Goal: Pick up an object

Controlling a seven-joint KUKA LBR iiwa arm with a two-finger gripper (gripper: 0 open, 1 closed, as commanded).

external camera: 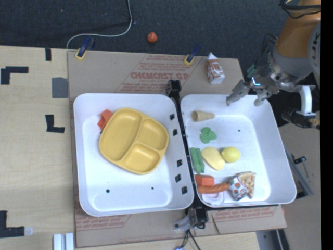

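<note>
My gripper (246, 96) hangs over the far right corner of the right bin (260, 123), open, with nothing between its two grey fingers (233, 96). Below it in that bin lie an ice-cream cone (203, 115), a green broccoli piece (208, 135), a green bean pod (196, 159), a pale yellow wedge (213, 158), a yellow lemon (230, 154), an orange carrot (205, 180), a red sausage (213, 188) and a pizza slice (242, 185). The cone is the nearest of these, left of and nearer the camera than the fingertips.
The left bin (88, 165) holds a yellow divided plate (133, 140) with an orange piece (105, 119) tucked under its far left edge. A small carton (215, 70) lies on the cardboard behind the right bin. An orange ball (152, 37) rests on the dark floor beyond.
</note>
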